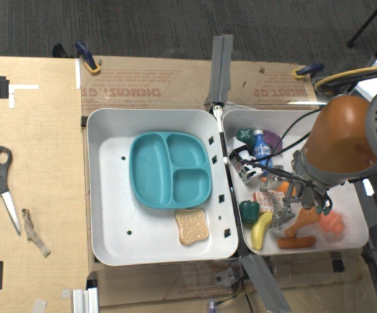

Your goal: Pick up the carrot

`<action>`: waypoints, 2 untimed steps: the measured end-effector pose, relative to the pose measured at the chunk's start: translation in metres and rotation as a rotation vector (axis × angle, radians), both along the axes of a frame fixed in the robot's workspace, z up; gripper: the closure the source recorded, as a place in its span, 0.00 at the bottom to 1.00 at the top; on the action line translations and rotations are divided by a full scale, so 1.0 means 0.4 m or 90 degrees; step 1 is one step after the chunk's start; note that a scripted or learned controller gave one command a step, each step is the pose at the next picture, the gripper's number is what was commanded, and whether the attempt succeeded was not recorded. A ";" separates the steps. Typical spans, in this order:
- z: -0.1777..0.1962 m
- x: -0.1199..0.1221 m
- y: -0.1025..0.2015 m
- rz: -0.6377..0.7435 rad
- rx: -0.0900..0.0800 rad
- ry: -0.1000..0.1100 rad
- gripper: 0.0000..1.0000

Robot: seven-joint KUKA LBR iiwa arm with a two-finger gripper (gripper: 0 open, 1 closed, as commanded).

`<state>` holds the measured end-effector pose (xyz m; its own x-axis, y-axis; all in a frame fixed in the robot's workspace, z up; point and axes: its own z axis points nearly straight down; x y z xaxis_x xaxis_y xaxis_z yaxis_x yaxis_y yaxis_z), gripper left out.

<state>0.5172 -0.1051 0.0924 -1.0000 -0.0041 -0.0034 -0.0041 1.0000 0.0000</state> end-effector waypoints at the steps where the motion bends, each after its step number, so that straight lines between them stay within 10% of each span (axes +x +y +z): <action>1: -0.001 -0.014 0.018 0.015 0.000 0.001 0.00; 2: -0.001 -0.022 0.033 0.170 0.000 0.001 0.00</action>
